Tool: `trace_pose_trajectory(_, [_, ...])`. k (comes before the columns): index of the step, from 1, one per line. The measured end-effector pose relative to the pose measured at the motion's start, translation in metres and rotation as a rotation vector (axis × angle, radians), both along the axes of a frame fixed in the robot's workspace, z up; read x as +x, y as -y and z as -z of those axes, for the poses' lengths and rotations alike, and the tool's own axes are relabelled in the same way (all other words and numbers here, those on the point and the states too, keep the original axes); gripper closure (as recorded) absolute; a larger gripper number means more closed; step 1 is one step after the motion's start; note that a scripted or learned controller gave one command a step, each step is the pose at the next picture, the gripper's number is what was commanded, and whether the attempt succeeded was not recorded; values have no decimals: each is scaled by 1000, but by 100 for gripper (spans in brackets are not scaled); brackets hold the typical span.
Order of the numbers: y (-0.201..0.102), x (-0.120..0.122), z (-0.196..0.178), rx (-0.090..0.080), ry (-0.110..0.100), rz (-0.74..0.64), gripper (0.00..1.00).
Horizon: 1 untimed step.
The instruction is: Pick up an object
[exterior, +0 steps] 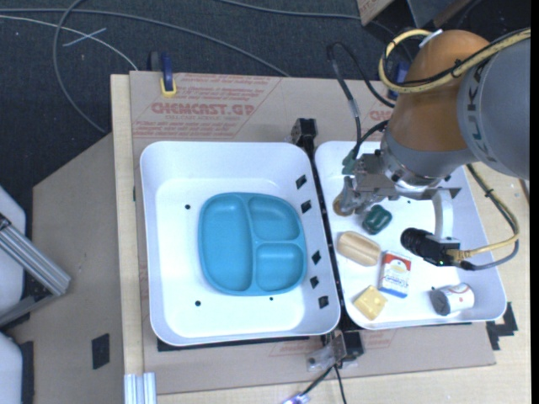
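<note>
Arm [472, 99] hid far part of right bin [484, 305]; cut by right edge. Gripper [358, 194] finger state unresolvable.

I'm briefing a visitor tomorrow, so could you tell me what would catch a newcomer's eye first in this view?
Probably the blue divided plate, alone in the middle of the left bin. Next, the bulky orange-banded arm hanging over the right bin, its gripper low near a dark green object among small scattered items.

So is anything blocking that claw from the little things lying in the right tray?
Nothing visible does. The gripper hangs over the right bin, with the dark green piece and the tan oblong piece lying uncovered just beside and below it.
</note>
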<state>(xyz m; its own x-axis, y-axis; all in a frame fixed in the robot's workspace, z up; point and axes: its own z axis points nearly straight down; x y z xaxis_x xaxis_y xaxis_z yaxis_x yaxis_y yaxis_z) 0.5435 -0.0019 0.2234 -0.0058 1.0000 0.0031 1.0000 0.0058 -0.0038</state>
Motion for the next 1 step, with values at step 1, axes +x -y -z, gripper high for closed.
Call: trace_pose_trajectory(1, [-60,-5,8,0,0,-1,100])
